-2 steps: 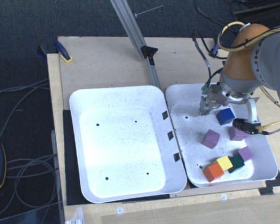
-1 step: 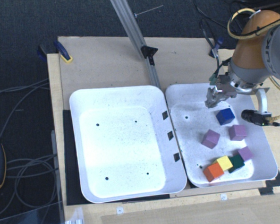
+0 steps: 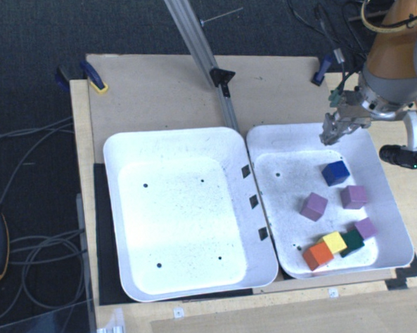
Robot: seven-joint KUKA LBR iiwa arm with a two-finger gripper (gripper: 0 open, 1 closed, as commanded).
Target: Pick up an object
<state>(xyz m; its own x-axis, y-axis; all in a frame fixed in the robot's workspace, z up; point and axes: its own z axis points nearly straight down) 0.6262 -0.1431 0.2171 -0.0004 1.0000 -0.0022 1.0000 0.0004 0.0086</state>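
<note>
The gripper (image 3: 331, 135) hangs over the far edge of the right bin (image 3: 282, 154), its fingers drawn close together at the tip with nothing between them. Whether it is touching the bin floor or floating above it I cannot tell from this angle.

Nearest to it is the blue cube (image 3: 335, 172), lying just toward the viewer from the fingertips and barely off to either side, so a short move straight back toward the near rim would put the gripper over it. The cube sits slightly turned, with no clear long axis, so either pair of faces should serve.

Farther the same way come 2 purple cubes: one (image 3: 314, 206) nearer the bin's middle and one (image 3: 353, 196) closer to the arm's side. Beyond those, well apart from the gripper, a small purple block (image 3: 364, 228) sits beside a tight row of orange block (image 3: 317, 255), yellow block (image 3: 334, 243) and green block (image 3: 352, 241), touching one another by the near rim.

To my eye the blue cube is the easy pick: close, and standing free of its neighbours.
</note>
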